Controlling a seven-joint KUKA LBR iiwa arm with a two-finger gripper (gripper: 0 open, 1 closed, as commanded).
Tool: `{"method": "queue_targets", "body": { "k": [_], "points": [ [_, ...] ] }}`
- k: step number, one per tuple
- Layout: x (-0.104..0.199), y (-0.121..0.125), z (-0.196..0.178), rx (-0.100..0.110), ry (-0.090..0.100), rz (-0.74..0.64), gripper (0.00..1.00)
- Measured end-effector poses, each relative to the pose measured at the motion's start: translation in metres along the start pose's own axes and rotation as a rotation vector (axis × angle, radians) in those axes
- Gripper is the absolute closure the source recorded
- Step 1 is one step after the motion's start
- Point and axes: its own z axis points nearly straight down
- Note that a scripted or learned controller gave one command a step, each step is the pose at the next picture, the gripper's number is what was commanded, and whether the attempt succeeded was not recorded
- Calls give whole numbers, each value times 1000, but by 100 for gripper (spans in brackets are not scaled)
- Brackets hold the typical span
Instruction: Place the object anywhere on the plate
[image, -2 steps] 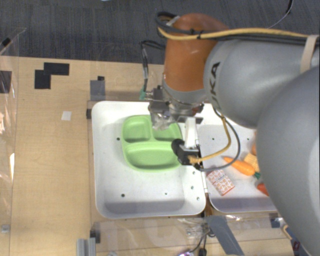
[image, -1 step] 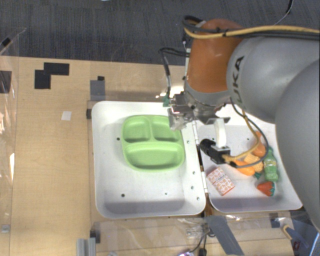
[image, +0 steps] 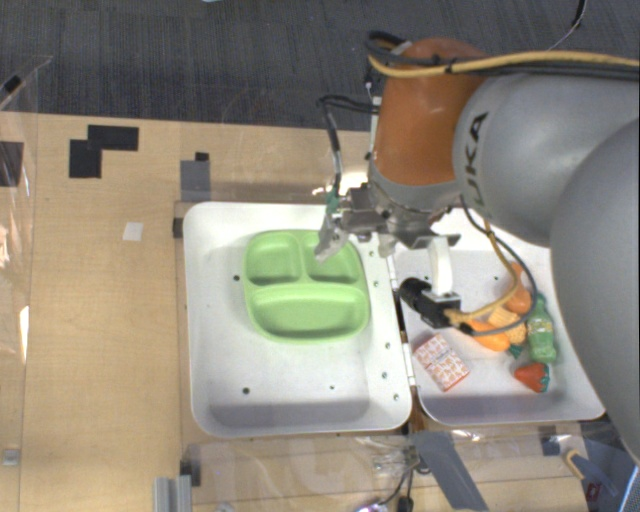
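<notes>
Overhead, the tool (image: 333, 238) is hovering over the green plate's (image: 305, 285) upper right compartment in the left bin (image: 215, 400); whether it is gripping anything cannot be told. Meanwhile, toy foods (image: 505, 330) and a patterned packet (image: 442, 362) are lying in the right bin (image: 500, 405).

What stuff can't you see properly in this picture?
- Pincer: the arm's wrist hangs over it, so whether it's open or shut can't be told.
- Right bin: the big grey arm covers its far and right side.
- Toy food pile: pieces overlap and blur together, so each one is hard to name.
- Green plate: its top right compartment is partly hidden by the pincer.
</notes>
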Motion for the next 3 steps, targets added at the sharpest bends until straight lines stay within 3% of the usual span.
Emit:
{"method": "queue_targets", "body": {
  "k": [3],
  "points": [
    [0,0,0,0,0,0,0]
  ]
}}
